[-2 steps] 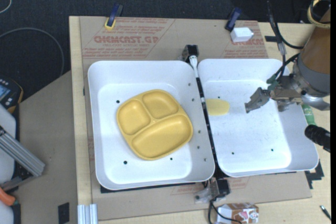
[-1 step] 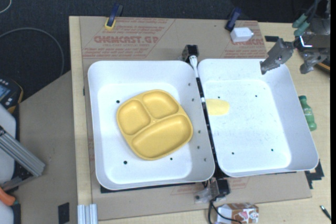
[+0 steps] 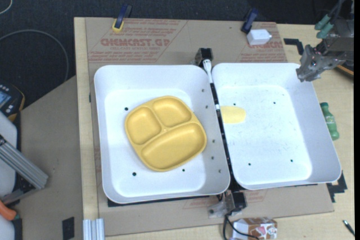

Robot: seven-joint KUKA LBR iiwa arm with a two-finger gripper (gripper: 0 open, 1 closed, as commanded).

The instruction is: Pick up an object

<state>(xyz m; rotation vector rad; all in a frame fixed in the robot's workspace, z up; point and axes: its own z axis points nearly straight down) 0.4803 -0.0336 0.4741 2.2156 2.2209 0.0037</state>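
- From my seat I see the tool (image 3: 311, 67) up at the far right corner of the right bin (image 3: 315, 171), hanging over its rim; I cannot tell whether it is apart or together, since it shows as a grey blur.
- The yellow plate (image 3: 165, 132) — a divided one with three compartments — lies in the left bin (image 3: 107, 93), roughly at its middle, flat on the floor of the bin.
- The plate is well apart from the tool: it sits a whole bin away, to the left and nearer the camera.
- A small yellow piece (image 3: 233, 115) lies in the right bin, just beside the ridge where the two bins meet; it is nearer the tool than the plate, yet still apart from it.
- Count — two white bins, one plate, one small yellow piece, one tool.
- On the bench (image 3: 169, 36) outside the bins I count one green thing (image 3: 329, 121) just beside the right bin's right edge, and one white block (image 3: 259, 37) near the far edge, above the right bin.
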